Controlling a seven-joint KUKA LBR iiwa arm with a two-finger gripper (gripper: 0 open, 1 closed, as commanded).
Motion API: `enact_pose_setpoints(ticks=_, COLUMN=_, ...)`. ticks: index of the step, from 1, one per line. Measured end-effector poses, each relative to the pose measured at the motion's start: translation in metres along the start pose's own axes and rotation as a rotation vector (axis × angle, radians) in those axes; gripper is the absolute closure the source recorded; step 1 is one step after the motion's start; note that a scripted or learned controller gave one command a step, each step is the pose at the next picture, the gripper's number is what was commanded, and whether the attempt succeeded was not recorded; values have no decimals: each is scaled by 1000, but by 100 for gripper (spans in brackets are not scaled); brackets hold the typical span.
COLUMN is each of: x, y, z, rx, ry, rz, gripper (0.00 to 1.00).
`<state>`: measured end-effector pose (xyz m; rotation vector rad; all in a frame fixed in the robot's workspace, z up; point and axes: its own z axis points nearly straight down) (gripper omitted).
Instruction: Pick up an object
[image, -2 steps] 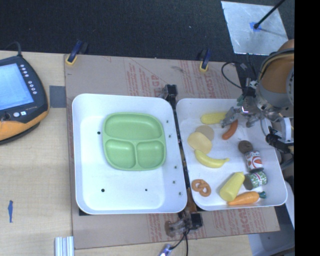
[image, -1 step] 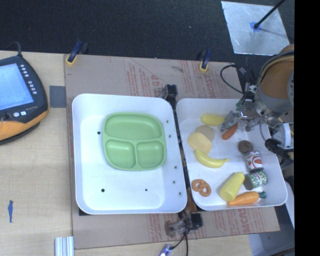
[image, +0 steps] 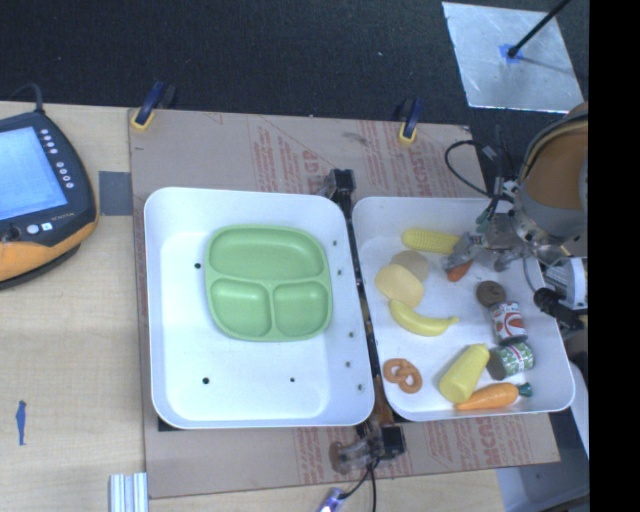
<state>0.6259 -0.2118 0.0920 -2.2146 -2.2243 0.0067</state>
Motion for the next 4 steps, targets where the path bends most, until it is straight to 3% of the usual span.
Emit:
enact_pose_setpoints(ticks=1, x=0, y=-18, z=0, rx=0, ry=0, rz=-1, gripper=0)
enact_pose_setpoints(ticks=2, x=1, y=-68, z=-11, rx=-1, ry=0, rz=-1, gripper=0)
enact_pose_setpoints(ticks=3, x=0, y=-68, z=-21, rx=1, ry=-3, rz=-6, gripper=100)
enact_pose_setpoints(ticks=4, x=0, y=-90, z=-83, rx=-4, ry=0, rz=2, gripper=100)
